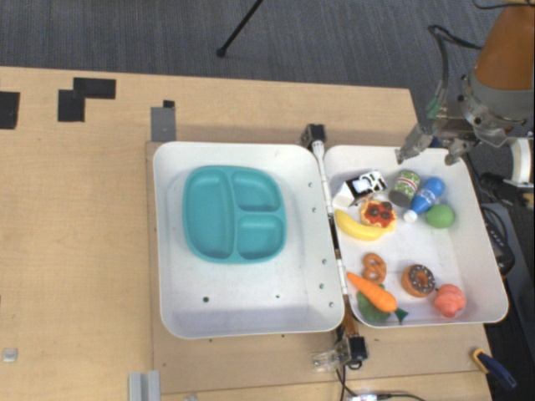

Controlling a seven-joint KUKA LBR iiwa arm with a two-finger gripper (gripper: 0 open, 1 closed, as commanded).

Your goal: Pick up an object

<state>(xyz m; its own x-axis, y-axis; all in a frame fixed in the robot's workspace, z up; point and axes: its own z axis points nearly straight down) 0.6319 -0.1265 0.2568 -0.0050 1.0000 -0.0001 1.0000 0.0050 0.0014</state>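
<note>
The toys in the right bin (489, 261) lie crowded, so a descent by the claw (434, 147) could nudge the can (405, 186) or blue bottle (426, 197) aside, or clip the bin's far rim. The claw hangs spread wide above that rim, grasping nothing, touching nothing.

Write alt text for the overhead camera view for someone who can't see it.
A grey and orange robot gripper hovers open at the far edge of the right bin, which holds toy food: banana, carrot, donut, blue bottle, green ball. The left bin holds a teal divided plate.
</note>
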